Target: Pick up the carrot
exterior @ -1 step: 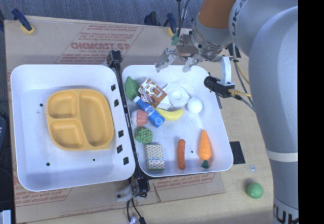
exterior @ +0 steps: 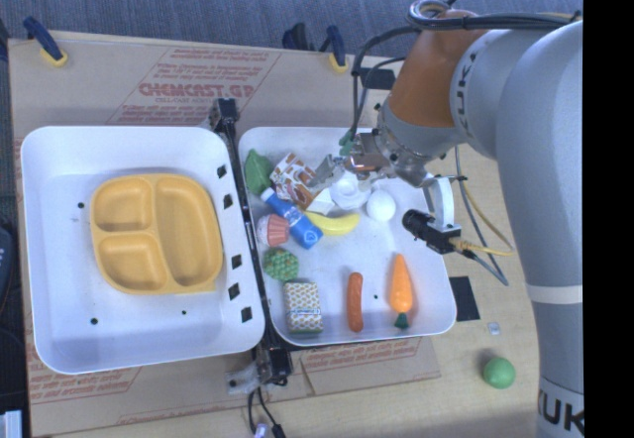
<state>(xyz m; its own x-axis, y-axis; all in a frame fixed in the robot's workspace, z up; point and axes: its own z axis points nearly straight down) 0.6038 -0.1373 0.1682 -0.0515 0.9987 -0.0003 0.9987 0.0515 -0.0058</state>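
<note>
my gripper hovers over the toys at the right bin's far end; i cannot tell its state. still approaching: the carrot lies near the bin's front corner, so i must travel there and descend.

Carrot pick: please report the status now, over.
Gripper over the pile at the right bin's far end, jaws state unclear. Carrot lies untouched near the front wall. Orange sausage beside it, apart.

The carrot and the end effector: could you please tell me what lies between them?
In the camera view, only bare white bin floor separates the carrot from the end effector; the white egg sits just beside that line.
</note>
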